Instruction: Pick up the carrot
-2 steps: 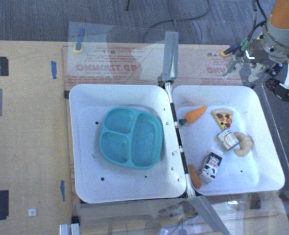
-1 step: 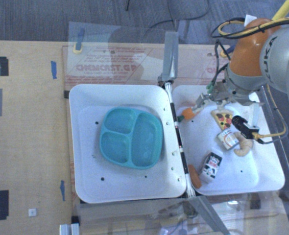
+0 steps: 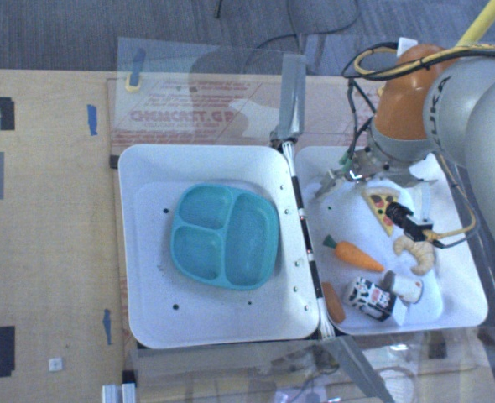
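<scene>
One tapered carrot [image 3: 355, 253], smooth white bin [image 3: 457, 309]

Faint reddish lettering on the clear panel [image 3: 199, 112] behind the bins; blurred, not legible. No other text readable.

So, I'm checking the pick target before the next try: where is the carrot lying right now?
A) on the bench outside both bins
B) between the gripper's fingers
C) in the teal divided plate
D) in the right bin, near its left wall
D: the carrot lies on the floor of the right bin, near its left wall, apart from the teal plate in the left bin.
</scene>
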Controlling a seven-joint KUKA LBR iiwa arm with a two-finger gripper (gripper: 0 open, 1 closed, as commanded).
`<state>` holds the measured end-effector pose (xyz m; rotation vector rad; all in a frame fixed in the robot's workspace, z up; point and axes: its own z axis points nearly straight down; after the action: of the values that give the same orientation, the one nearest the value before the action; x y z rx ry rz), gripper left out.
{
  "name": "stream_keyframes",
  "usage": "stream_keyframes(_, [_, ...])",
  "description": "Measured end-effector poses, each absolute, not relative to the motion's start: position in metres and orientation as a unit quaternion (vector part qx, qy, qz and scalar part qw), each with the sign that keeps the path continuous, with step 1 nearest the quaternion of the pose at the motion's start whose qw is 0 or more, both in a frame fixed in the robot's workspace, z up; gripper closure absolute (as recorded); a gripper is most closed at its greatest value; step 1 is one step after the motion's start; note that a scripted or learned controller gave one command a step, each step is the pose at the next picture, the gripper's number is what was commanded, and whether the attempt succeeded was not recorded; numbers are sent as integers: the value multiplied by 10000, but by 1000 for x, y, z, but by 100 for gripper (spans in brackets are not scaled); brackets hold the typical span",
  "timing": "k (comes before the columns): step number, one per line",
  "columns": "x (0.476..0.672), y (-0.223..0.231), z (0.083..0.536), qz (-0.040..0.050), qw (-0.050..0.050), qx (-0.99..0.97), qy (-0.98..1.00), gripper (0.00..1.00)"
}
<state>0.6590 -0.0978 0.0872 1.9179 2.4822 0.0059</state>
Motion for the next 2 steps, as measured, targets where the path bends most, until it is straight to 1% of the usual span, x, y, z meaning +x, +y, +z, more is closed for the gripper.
stream_keyframes(1, [569, -112, 169, -1, -13, 5949, 8038, 0])
stream_keyframes(2, [547, -105, 88, 27, 39, 5124, 8587, 0])
